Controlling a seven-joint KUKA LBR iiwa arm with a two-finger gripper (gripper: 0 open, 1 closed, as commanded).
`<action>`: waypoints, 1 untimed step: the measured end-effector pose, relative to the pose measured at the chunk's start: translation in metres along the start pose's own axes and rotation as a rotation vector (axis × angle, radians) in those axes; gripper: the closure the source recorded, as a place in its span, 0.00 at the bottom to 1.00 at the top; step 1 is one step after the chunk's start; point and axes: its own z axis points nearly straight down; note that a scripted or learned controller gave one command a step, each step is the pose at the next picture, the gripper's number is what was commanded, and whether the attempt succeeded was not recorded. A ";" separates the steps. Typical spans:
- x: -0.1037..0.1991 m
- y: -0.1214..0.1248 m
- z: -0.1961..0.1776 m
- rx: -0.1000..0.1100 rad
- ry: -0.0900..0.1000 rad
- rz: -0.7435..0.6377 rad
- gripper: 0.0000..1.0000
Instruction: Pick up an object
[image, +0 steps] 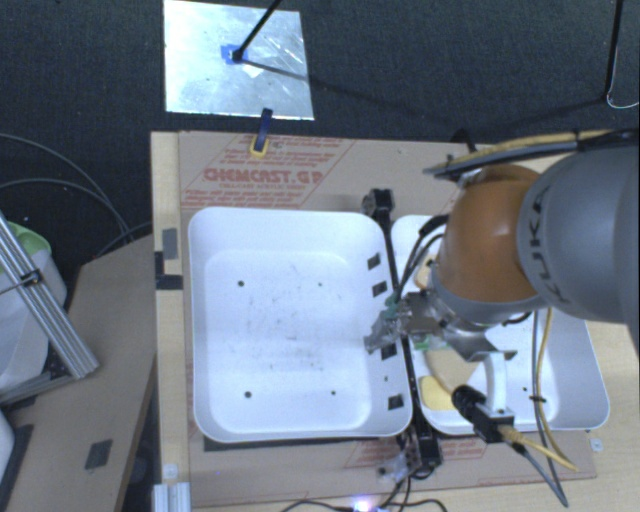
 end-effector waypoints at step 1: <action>0.055 0.040 -0.153 -0.035 0.007 -0.010 0.00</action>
